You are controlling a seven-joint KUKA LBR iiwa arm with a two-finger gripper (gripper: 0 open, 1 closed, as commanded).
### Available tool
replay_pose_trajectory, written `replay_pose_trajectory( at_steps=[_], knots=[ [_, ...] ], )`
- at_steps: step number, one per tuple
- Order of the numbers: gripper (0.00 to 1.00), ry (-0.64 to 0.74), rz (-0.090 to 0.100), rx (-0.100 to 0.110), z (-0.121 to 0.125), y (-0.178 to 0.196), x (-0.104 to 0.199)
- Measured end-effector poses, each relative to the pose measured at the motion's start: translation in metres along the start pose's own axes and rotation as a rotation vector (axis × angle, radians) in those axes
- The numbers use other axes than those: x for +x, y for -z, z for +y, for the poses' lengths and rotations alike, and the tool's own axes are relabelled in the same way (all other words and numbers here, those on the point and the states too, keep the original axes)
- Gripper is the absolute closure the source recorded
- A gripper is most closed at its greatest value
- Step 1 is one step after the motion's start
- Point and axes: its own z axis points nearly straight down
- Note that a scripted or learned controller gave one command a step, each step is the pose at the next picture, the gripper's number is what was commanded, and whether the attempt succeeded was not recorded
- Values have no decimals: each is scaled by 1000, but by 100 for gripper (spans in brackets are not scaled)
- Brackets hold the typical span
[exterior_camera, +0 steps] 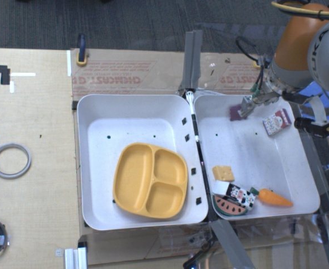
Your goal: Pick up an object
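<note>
A tape ring [10, 160] lies on the surface [35, 206]. The left bin [97, 114] holds a yellow plate [151, 180]. In the right bin [254, 150]: cracker [223, 174], watermelon slice [230, 205], carrot [273, 198], carton [277, 122]. The gripper [244, 109] is at a purple block [235, 112]; whether it pinches it, I cannot tell.

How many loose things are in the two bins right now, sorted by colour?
Yellow: 2, divided plate, cracker square
Orange: 1, carrot
Purple: 1, block
Red and white: 1, carton
Multicoloured: 2, watermelon slice, small printed pack
Total: 7
</note>
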Motion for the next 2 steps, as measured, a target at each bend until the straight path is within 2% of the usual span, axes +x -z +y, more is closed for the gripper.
replay_pose_trajectory(
  at_steps=[1,2],
  knots=[
    [0,0,0,0,0,0,0],
    [0,0,0,0,0,0,0]
  ],
)
